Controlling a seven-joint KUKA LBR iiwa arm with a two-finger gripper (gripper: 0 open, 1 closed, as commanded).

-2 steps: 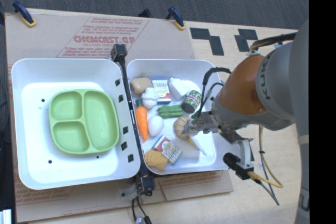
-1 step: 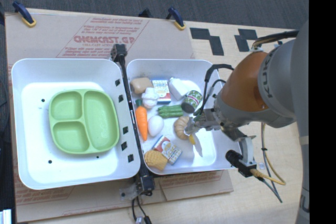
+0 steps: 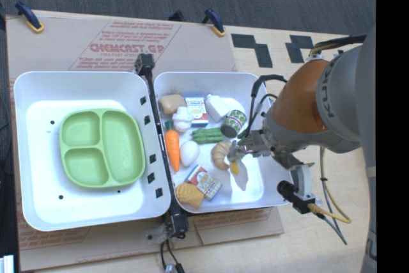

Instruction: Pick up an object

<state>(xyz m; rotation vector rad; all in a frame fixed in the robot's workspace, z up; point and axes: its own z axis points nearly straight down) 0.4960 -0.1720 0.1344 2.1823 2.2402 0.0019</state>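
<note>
**Arm low over the cluttered right bin**

Dark grey carpet surrounds a bench topped with printed cardboard (image 3: 137,45), which is held down along its far edge by blue-and-yellow clamps (image 3: 215,21). Two shallow white bins sit side by side on it.

Camera view — the left bin (image 3: 32,105) carries a pale green divided plate (image 3: 102,147) with three compartments, lying flat near the bin's middle. The right bin (image 3: 255,192) holds a crowd of toy foods. An orange carrot (image 3: 172,149) lies lengthwise near the bin's left wall, with a white egg (image 3: 189,153) just beside it. A green pea pod (image 3: 208,135) lies to the right of these, and a small can with a green label (image 3: 234,123) is tilted next to it. A tan croissant (image 3: 222,154) sits near the middle of the bin, a yellow corn cob (image 3: 189,195) lies at the near-left corner, and a small printed carton (image 3: 208,183) touches it. A white garlic bulb (image 3: 183,117) and a brown bread roll (image 3: 170,103) sit toward the far-left corner.

The arm — grey, with its orange band (image 3: 303,102) — reaches in from the right. The gripper (image 3: 238,151) sits low among the objects, just beside the croissant and close below the can. Whether its jaws are spread or closed cannot be told from this angle, nor whether anything lies between them.
</note>
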